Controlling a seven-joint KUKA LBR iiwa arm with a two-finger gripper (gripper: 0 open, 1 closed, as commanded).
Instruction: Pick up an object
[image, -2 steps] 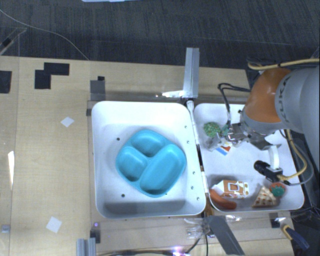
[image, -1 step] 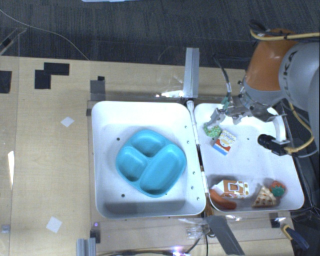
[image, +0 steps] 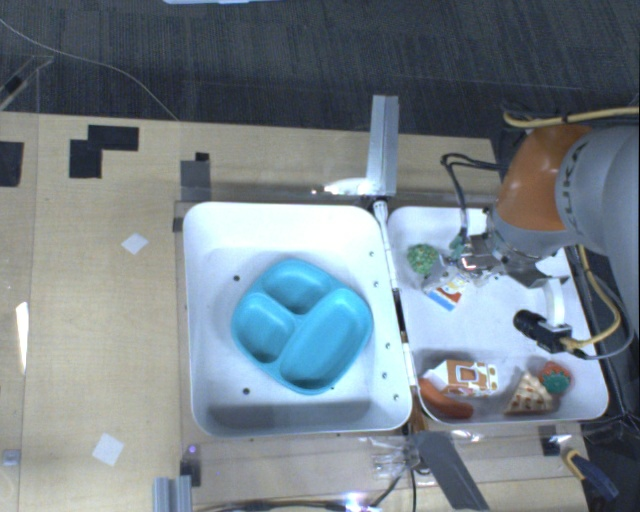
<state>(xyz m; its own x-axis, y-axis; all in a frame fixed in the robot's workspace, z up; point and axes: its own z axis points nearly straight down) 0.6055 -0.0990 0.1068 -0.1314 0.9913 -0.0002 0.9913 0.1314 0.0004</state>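
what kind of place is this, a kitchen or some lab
Most likely a robotics lab bench, not a kitchen: a grey arm reaches over two white bins, toy food such as broccoli lies inside, and cables run alongside.

Both bins are white, the left bin (image: 205, 300) holding a sky-blue divided plate (image: 300, 325). In the right bin (image: 500, 330) lie a green clump (image: 423, 259), an orange-and-white carton (image: 468, 377) and a tan wedge (image: 530, 396) (speckled darker). The arm (image: 560, 195) is grey, banded orange.

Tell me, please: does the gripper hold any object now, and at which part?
It cannot be told. The gripper sits low in the right bin, beside the small green object.
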